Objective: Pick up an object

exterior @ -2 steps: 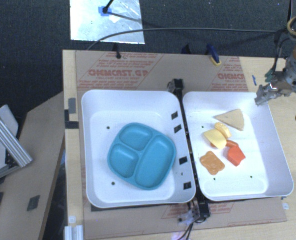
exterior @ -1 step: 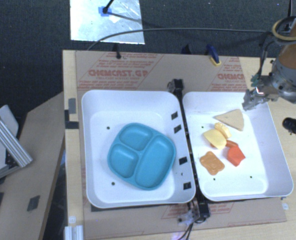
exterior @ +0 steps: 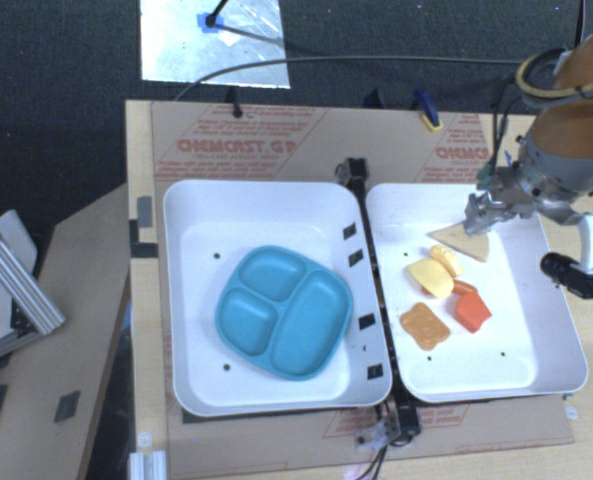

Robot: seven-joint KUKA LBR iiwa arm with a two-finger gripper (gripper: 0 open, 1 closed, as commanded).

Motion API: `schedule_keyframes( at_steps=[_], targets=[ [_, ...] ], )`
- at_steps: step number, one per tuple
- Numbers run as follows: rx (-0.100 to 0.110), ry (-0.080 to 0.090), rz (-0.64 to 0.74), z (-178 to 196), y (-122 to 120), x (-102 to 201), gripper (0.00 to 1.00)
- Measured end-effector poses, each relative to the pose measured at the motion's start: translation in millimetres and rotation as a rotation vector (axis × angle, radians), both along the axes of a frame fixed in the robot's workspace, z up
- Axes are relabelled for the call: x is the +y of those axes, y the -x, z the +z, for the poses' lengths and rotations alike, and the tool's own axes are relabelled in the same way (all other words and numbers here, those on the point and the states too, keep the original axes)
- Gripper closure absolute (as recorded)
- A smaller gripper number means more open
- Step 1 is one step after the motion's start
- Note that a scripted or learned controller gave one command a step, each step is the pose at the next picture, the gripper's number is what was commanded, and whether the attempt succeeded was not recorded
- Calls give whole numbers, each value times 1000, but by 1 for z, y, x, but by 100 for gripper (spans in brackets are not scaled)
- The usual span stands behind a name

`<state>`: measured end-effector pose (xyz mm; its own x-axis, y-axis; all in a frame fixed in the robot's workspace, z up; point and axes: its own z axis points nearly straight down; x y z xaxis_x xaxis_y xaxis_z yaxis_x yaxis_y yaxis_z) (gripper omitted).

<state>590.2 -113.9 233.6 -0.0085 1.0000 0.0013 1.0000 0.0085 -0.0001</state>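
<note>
The right bin (exterior: 551, 353) holds several small things. A tan wedge (exterior: 463, 241) lies near its back. A yellow piece (exterior: 432, 274) sits just in front of the wedge, with a red-orange block (exterior: 472, 309) and an orange-brown piece (exterior: 424, 326) nearer the front. My gripper (exterior: 481, 214) hangs over the back of this bin, right above the far end of the tan wedge, and I see nothing held in it.
The left bin (exterior: 196, 228) carries a blue divided plate (exterior: 284, 311). A black ridge with clips (exterior: 364, 268) separates the two bins. Cardboard (exterior: 276, 143) lies under the bins, and a foil sheet (exterior: 214, 28) lies behind them.
</note>
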Motion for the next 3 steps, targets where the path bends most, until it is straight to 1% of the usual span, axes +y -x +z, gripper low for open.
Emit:
schedule_keyframes(
  at_steps=[2, 3],
  targets=[
    [0, -1, 1, 10, 30, 108, 100],
    [1, -1, 2, 11, 51, 163, 100]
  ],
)
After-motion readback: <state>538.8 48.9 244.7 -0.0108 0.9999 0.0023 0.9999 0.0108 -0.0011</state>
